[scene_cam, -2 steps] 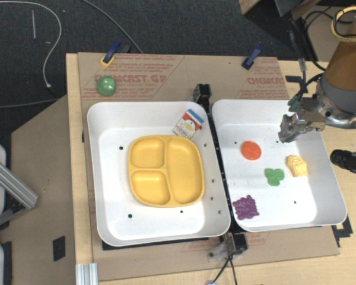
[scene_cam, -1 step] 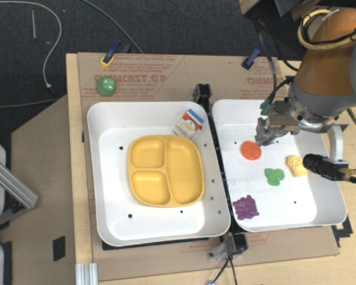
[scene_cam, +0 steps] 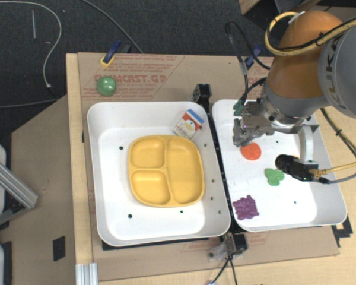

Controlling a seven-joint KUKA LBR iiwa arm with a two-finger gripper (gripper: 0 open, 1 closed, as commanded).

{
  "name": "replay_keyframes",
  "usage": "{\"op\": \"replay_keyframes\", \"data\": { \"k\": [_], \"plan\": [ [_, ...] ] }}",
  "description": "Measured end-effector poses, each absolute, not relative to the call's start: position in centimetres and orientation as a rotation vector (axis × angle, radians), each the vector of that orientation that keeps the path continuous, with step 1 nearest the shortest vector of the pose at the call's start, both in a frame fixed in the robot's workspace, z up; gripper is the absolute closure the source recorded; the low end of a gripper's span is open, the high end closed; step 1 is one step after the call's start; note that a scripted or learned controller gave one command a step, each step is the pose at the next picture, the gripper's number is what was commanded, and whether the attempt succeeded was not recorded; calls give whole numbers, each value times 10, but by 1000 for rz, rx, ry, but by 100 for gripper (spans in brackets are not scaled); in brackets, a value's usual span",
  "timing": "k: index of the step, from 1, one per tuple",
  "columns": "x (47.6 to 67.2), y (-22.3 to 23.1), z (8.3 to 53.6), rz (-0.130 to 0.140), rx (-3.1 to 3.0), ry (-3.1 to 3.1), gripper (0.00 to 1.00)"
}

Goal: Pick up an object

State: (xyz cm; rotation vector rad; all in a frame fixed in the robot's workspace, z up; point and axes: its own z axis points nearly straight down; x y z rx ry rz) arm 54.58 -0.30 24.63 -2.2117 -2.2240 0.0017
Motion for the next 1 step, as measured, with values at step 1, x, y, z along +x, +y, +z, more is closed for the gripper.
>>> {"op": "replay_keyframes", "data": {
  "k": [1],
  "plan": [
    [541,59,236,2,-2210,-2225,100]
  ]
}}
